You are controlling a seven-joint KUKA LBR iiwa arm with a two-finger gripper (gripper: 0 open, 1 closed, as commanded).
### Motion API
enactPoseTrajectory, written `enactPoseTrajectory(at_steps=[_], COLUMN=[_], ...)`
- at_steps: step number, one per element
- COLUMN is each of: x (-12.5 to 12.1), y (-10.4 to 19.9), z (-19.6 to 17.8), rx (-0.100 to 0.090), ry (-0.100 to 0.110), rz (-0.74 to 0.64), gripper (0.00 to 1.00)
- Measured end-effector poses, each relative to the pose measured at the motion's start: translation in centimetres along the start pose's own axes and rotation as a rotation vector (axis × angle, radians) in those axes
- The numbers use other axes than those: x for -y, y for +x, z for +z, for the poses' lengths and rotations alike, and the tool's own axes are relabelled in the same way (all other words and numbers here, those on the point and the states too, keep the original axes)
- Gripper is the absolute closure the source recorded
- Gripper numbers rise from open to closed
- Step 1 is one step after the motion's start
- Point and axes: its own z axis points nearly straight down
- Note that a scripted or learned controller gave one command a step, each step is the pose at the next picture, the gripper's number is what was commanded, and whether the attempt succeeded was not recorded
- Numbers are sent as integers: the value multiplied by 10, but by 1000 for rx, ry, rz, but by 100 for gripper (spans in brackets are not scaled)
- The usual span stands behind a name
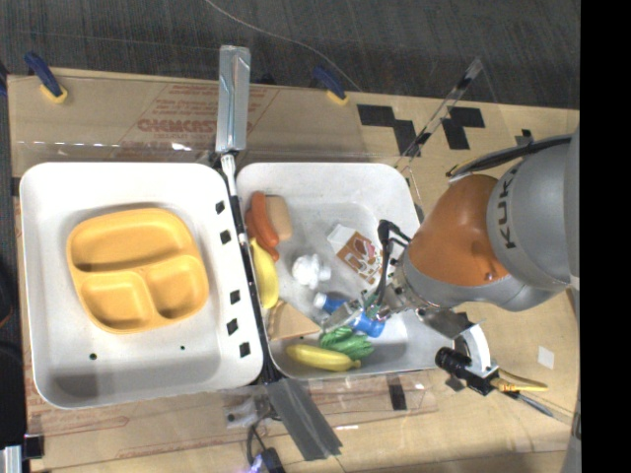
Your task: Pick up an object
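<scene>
The robot's gripper [373,308] dips into the right bin [325,177], its tip low over a small blue object [367,323] at the heap's near edge; whether it grips anything cannot be told, the wrist hiding its tip. A green toy [345,340] and a banana [317,357] lie at 7 o'clock of it, a white crumpled item [308,269] at 10 o'clock, a printed packet [358,254] at 12. Clutter crowds this bin, probably the picking source; the left bin [39,264], at 9 o'clock, bears a yellow divided tray [138,269]
</scene>
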Motion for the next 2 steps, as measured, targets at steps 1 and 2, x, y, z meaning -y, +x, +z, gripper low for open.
enactPoseTrajectory(at_steps=[1,2], x=[-48,-48], y=[57,57], z=[2,-8], rx=[0,0], ry=[3,2], rz=[325,321], gripper=[0,100])
